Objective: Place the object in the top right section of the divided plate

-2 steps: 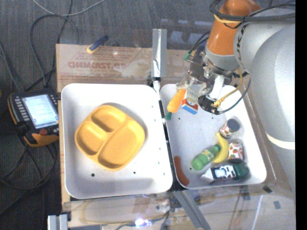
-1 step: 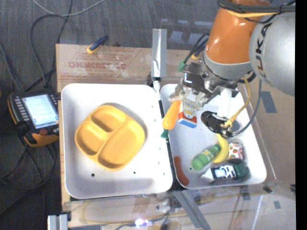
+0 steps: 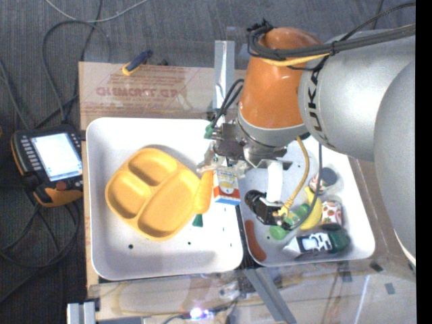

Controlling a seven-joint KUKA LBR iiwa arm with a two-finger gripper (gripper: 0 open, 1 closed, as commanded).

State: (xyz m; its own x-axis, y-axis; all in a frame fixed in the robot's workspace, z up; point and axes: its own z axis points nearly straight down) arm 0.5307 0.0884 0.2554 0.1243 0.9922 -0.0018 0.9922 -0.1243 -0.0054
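Hovering at the yellow plastic divided plate (image 3: 156,193) rim; claw (image 3: 223,164) gripping an orange carrot-shaped toy (image 3: 203,192); placing unfinished.

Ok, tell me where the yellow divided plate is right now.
The yellow divided plate lies in the left white bin, toward its middle, with the gripper just off its right edge.
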